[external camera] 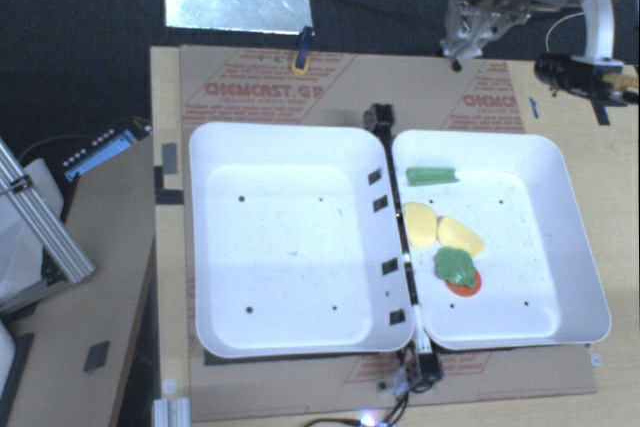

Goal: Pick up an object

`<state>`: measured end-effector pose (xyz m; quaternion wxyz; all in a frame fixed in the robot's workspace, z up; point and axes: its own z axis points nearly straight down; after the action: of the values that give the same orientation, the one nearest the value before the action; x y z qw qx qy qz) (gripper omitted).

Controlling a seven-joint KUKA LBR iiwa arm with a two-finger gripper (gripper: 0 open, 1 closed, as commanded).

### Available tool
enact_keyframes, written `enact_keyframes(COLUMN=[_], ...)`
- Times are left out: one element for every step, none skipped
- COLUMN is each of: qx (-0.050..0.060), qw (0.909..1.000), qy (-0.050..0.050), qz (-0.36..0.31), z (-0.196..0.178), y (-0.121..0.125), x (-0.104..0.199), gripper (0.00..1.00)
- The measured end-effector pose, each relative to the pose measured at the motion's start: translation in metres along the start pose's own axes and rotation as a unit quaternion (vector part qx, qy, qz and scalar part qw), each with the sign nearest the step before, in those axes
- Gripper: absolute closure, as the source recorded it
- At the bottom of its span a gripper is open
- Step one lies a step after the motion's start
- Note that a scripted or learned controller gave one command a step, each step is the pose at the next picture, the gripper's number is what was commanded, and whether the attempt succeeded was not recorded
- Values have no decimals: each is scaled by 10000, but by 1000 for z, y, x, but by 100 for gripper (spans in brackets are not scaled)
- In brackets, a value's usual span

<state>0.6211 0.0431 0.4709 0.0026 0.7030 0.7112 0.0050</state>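
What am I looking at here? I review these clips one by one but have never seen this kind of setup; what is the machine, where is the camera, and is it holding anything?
This is one picture from a fixed camera above a workbench, looking down at a slant. Two shallow white bins sit side by side: the left bin and the right bin. The machine at the top right is a robot arm, and the metal part hanging from it is its gripper, the tool it grasps with. It hangs above the bench behind the right bin, well away from the objects, with nothing in it.

All the objects lie in the right bin, near its left side: a green strip at the back, two yellow pieces touching each other, and a green piece lying on a red disc. Its job is to pick one up; that has not happened yet.
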Motion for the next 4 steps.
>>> enact_keyframes(qx=[19,28,50,52], qw=[10000,10000,10000,10000], qy=[-2,-6,-9,-1], qz=[9,19,21,5], z=[-38,-67,-65,-65], y=[-22,-48,-81,-126], x=[48,79,110,156], gripper=[100,100,100,100])
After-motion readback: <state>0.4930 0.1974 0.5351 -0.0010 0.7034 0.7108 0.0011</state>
